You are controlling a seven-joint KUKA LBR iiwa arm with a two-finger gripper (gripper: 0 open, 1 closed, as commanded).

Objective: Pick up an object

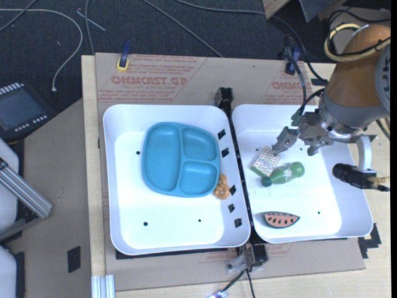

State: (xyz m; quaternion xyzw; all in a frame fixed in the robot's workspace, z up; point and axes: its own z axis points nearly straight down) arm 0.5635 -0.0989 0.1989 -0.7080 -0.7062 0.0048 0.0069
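Reference point for all positions: the green bottle (286,173). It lies on its side near the middle of one bin floor, with its cap end pointing view-left.

1. Table (92,166). It runs under the bottle and extends past it on every side. A board with red lettering lies on top and carries both bins.
2. Right bin (329,197). White and shallow. The bottle lies inside it.
3. Left bin (167,222). White and shallow. It stands view-left of the bottle, and the two bin walls meet between them.
4. Arm (360,67). It enters from up and view-right of the bottle. The orange band sits above the grey wrist.
5. Plate (180,160). Blue, with three compartments. It lies well view-left of the bottle, in the left bin.
6. Jaws. They hang just above and slightly view-right of the bottle, over the far half of its bin. They are spread wide apart, and only white bin floor shows between them. They grip nothing. The view-left finger (282,144) points down at the far corner of the packet. Contact between the two cannot be confirmed.
7. Slice (280,219). Shaped like a piece of watermelon. It lies flat on the near side of the bottle, apart from it, in the same bin.
8. Packet (267,161). Pale, with a fine pattern. It touches the bottle at the bottle's far view-left end.
9. Orange piece (221,188). It lies view-left of the bottle, across the bin walls, against the edge of the plate.
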